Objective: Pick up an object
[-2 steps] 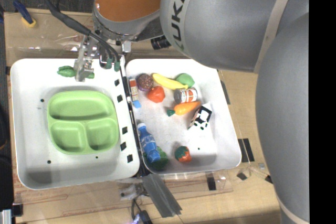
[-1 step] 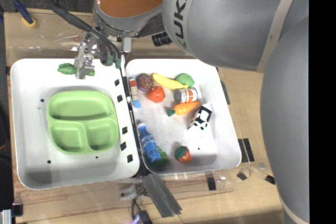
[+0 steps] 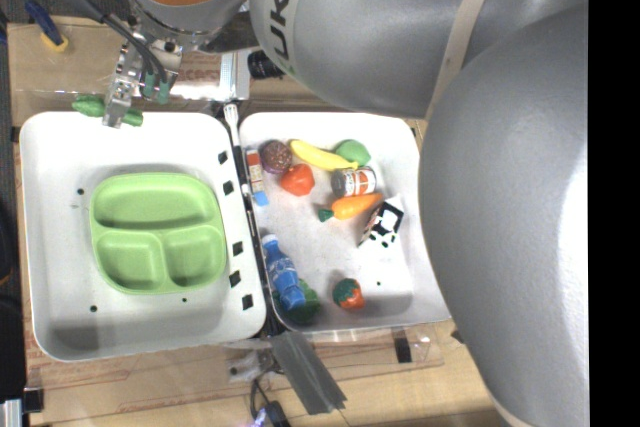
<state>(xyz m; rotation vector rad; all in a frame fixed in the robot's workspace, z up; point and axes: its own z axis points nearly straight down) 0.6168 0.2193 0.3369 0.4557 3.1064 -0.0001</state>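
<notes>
My gripper (image 3: 122,107) hangs over the far rim of the left bin (image 3: 50,215), below the orange wrist band. A small green pod-like object (image 3: 90,104) sticks out on both sides of the fingers, and the gripper is shut on it. The right bin (image 3: 400,140) holds a yellow banana (image 3: 318,155), a green round fruit (image 3: 353,152), a dark red ball (image 3: 275,156), a red tomato (image 3: 296,180), a small can (image 3: 354,181), a carrot (image 3: 350,206), a black-and-white box (image 3: 382,223), a blue bottle (image 3: 283,277) and a strawberry-like fruit (image 3: 347,293).
A green divided tray (image 3: 158,230) lies in the middle of the left bin. The grey arm covers the upper right of the view and the right bin's far right edge. Cables and a blue-and-yellow tool (image 3: 45,25) lie on the bench behind the bins.
</notes>
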